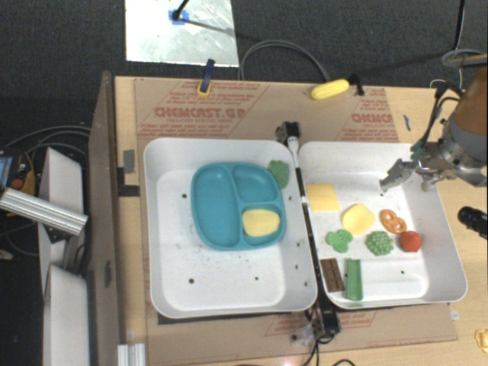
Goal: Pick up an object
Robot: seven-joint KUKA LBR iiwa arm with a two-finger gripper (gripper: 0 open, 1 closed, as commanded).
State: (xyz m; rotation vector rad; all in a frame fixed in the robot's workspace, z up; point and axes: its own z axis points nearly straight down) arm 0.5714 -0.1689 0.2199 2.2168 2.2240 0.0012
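Dark carpet surrounds my worktop (191, 101). No object is picked yet: the pretzel (393, 221), tomato (410, 241) and lemon (357, 219) lie in the right bin (446, 269). My claw (398, 175) hovers above them, holding nothing; whether it's spread I cannot tell. I judge this the approach; next I must descend onto one piece.

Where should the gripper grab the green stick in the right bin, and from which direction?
Take the green stick at mid-length, from above, closing across its narrow width. It lies flat, long axis running near-to-far in the right bin. The brown bar lies close on one side, so that finger has little room; the other side looks free. The gripper is near the far edge.
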